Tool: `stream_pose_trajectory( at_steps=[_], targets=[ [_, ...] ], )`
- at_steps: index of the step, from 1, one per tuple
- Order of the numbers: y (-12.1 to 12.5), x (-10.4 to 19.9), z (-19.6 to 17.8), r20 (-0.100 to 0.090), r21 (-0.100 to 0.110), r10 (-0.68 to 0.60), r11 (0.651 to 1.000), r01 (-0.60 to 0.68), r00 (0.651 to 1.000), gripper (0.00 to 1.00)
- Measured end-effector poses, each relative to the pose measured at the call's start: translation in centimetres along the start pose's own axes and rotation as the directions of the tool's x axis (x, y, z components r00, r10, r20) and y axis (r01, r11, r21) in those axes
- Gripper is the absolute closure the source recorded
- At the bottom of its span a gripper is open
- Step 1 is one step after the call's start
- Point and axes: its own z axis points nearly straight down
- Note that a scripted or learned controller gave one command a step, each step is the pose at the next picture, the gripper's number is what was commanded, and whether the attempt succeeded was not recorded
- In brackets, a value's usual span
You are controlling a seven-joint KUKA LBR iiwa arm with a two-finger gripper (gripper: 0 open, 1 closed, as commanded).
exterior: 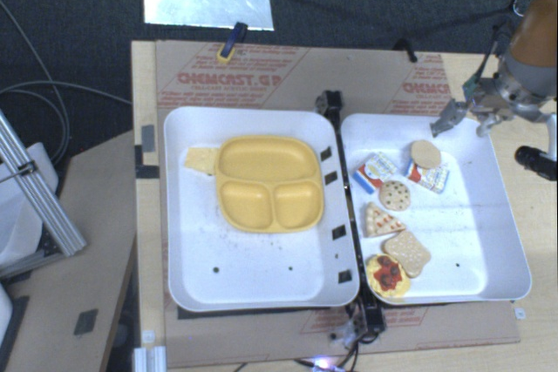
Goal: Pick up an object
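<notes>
So far nothing has been picked up, as far as I can judge. All the food toys lie flat in the right bin (501,213), and the pincer has nothing in it.

At the near edge of the right bin, by its near left corner, sits a small pizza (389,274) with red on top. Touching it, a little farther in, is a brown cracker (408,252). Next comes a wedge (380,220) that looks like a slice of something, close to the bin's left wall. Just past it is a round cookie (395,194) with dark dots. Farther still, a red, white and blue packet (376,171) lies near the left wall, and another packet (430,177) lies more to the middle. A round tan bun (425,154) rests against that second packet, on its far side.

In the left bin (187,274) a yellow tray (266,183) with three dips sits in the middle. A pale yellow slice (200,158) pokes out from under its left side.

At the far right corner of the right bin hangs the pincer (465,118). Its two fingers are spread wide apart, one over the far edge of the bin and one a little to the right. It is near the bun but not touching it.

The whole job is left to do, I think: come down on one toy, close on it, and lift. The bun looks like the nearest one to reach.
</notes>
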Motion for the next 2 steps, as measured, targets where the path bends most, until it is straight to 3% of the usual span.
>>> stream_pose_trajectory(
  at_steps=[1,2],
  targets=[
    [0.0,-0.4,11.4,-0.003,0.007,0.0,1.0,0.0,1.0,0.0],
    [-3.0,-0.9,10.8,0.0,0.002,0.003,1.0,-0.003,1.0,0.0]
  ],
)
